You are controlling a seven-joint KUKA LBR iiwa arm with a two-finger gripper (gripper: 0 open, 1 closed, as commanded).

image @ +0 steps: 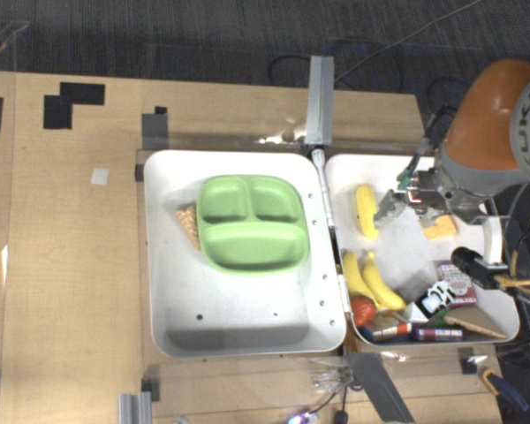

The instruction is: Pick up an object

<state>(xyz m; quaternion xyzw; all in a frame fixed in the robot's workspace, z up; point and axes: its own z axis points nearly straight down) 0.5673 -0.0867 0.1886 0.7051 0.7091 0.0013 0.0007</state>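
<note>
My gripper (404,208) hangs over the upper middle of the right bin (397,168), open, with bare white bin floor between its fingers. A single yellow banana (365,211) lies just to its left. Just to its right is a yellow-orange wedge (440,229). Two more bananas (371,281) lie side by side lower in the bin, with a red tomato-like ball (362,309) at their lower end. Markers and pens (420,330) lie along the bin's front edge.
The left bin (172,316) holds a green divided plate (250,222) with a tan object (188,225) tucked under its left side. A black and white item (435,298) and a small printed box (458,283) sit at the right bin's lower right. A metal post (320,100) rises between the bins.
</note>
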